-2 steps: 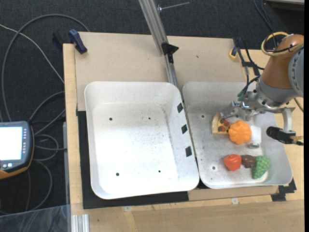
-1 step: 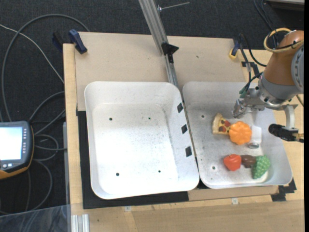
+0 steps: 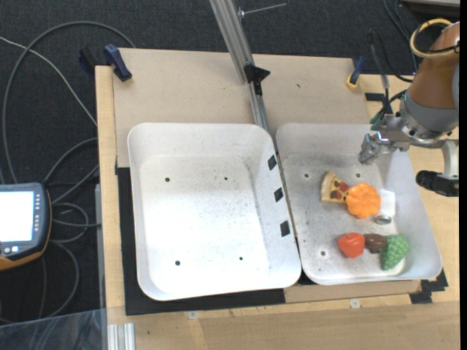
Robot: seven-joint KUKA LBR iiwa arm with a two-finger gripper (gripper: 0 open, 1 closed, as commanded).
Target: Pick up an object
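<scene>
The right bin (image 3: pixel 314 159) holds several toy foods. A pizza slice (image 3: pixel 334 188) lies mid-bin with an orange pumpkin-like piece (image 3: pixel 363 200) touching its right side and a small white block (image 3: pixel 386 202) beyond that. Near the front sit a red tomato (image 3: pixel 351 244), a brown piece (image 3: pixel 375 242) and a green bunch of grapes (image 3: pixel 395 251). My gripper (image 3: pixel 371 149) hangs over the bin's back right part, above and behind the pumpkin piece. Nothing shows between its metal fingers.
The left bin (image 3: pixel 146 152) lies beside the right one, separated by a rim with black clips (image 3: pixel 278 194). A slanted metal pole (image 3: pixel 232 35) crosses the bench at the back. Blue clamps (image 3: pixel 117 60) grip the bench's corners. A pendant (image 3: pixel 20 221) and cables lie left of the bench.
</scene>
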